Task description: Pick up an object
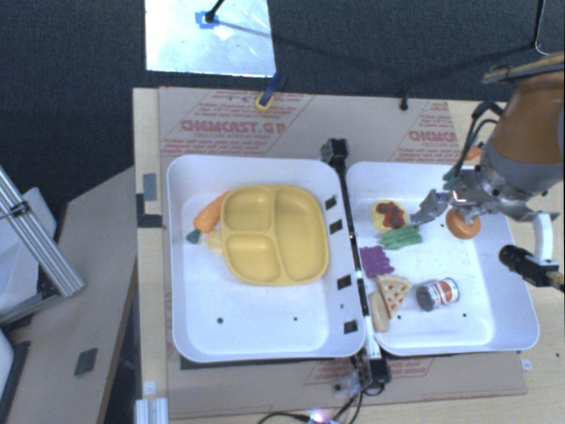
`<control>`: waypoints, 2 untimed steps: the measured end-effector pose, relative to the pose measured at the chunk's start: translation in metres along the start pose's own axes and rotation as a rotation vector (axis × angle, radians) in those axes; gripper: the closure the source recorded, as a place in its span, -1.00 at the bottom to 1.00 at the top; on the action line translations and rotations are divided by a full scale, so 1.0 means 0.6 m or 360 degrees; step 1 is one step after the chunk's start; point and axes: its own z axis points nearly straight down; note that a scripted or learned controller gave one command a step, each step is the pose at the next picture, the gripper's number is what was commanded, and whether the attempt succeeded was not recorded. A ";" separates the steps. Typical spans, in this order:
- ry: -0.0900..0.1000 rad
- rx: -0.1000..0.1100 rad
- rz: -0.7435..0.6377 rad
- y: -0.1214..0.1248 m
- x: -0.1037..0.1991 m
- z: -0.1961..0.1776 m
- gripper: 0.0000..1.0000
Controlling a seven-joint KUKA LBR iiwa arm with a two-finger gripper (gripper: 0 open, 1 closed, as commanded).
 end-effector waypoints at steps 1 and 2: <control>-0.0003 -0.0021 -0.0004 0.004 0.000 -0.012 -1.00; -0.0002 -0.0016 -0.0002 -0.006 0.013 0.070 -1.00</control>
